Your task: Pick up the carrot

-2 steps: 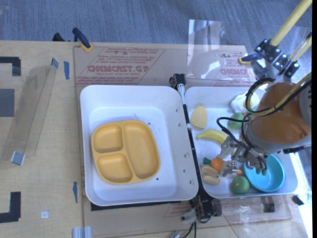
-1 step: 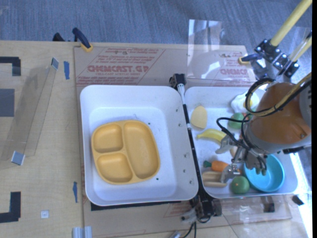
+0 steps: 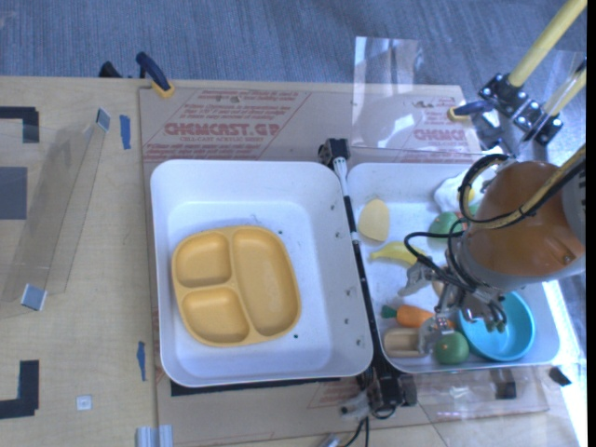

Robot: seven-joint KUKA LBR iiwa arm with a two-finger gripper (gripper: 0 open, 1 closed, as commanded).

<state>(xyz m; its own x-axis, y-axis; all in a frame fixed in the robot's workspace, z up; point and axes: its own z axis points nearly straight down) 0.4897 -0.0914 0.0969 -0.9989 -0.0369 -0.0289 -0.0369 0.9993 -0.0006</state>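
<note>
The carrot [image 3: 411,316] is a small orange piece with a green end, lying in the right bin [image 3: 549,354] near its front left. My gripper [image 3: 446,306] hangs low over the bin, just to the right of the carrot and very close to it. The wrist and its cables hide the tip, and I see nothing held in it. The arm's orange band [image 3: 521,220] rises behind the gripper.
Around the carrot lie a beige block [image 3: 401,344], a green ball [image 3: 453,347], a blue bowl [image 3: 510,331], a banana [image 3: 400,252], a pale yellow piece [image 3: 374,219] and a green item [image 3: 445,223]. The left bin [image 3: 186,189] holds a yellow divided plate [image 3: 236,282].
</note>
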